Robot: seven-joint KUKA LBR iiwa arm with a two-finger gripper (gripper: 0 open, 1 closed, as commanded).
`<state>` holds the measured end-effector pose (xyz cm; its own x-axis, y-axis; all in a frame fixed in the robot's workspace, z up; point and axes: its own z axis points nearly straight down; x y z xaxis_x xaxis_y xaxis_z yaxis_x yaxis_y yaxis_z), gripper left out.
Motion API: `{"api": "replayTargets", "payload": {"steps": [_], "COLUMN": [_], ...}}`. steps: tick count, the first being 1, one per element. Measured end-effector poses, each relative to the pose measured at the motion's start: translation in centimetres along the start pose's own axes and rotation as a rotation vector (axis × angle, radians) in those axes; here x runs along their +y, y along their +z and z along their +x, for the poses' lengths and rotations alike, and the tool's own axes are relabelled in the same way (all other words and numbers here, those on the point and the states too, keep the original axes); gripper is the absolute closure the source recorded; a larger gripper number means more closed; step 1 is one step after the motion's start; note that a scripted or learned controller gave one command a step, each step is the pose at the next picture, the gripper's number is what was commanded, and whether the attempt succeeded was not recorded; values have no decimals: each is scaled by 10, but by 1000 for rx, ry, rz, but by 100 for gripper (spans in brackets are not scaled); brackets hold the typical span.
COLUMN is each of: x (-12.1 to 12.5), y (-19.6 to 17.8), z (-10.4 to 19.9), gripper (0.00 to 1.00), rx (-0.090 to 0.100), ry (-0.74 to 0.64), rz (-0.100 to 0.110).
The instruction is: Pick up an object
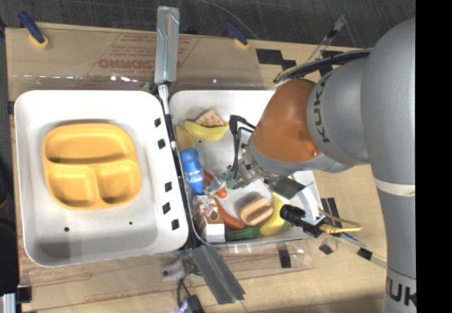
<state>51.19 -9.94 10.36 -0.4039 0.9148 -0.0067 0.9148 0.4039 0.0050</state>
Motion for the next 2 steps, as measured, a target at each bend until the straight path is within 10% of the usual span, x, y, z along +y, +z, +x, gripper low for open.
{"api": "replayTargets", "payload": {"steps": [1,2], "x": [75,86], "y": [-88,-92], "z": [9,15], "gripper": [100,100], "rx": [6,6], "ry": [322,220], "rz": [6,6]}}
